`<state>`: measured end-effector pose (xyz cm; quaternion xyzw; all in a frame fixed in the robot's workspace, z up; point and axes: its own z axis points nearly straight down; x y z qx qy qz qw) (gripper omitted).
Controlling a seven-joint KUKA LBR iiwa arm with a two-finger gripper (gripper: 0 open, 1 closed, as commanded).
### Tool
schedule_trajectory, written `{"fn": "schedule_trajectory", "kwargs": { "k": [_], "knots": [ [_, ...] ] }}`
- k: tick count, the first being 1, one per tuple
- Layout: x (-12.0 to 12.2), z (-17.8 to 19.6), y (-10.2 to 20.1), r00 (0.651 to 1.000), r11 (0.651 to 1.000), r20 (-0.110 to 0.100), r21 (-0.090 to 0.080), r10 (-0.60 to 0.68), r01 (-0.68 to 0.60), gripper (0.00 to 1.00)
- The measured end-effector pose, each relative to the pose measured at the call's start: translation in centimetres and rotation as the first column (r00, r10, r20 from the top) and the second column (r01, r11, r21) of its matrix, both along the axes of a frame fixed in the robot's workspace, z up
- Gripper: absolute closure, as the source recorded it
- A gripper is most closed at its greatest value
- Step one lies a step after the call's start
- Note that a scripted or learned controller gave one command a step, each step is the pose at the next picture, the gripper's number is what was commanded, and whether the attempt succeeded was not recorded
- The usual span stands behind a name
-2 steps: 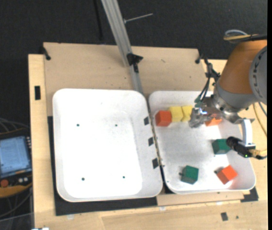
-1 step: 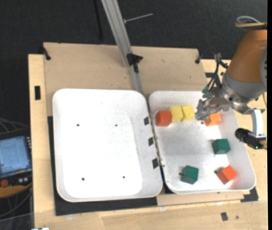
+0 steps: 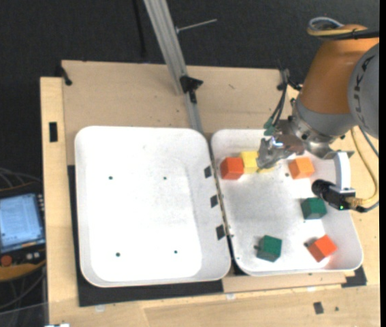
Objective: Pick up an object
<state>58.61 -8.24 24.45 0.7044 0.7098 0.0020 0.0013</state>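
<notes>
My gripper (image 3: pixel 267 157) reaches down into the right bin (image 3: pixel 247 261) at its far side, right over a small yellow block (image 3: pixel 250 160). An orange-red block (image 3: pixel 231 167) sits touching the yellow one on its left. A lighter orange block (image 3: pixel 301 167) lies just right of the gripper. Nearer the front are two dark green blocks (image 3: pixel 269 247) (image 3: pixel 313 208) and a red-orange block (image 3: pixel 322 247). The fingertips touch or hide the yellow block's right side; I cannot make out whether it sits between them.
The left bin (image 3: pixel 141 203) holds only a few small dark dots. A slanted metal pole (image 3: pixel 169 46) rises behind the bins. A black cable clip with a green light (image 3: pixel 332 195) hangs off the arm over the right bin. A teach pendant (image 3: pixel 12 227) sits far left.
</notes>
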Motion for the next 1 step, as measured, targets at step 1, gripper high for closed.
{"fn": "schedule_trajectory", "kwargs": {
  "k": [1],
  "knots": [
    [0.8,0.47,4.9,1.0,1.0,-0.001,0.0,0.0,0.0,1.0]
  ]
}}
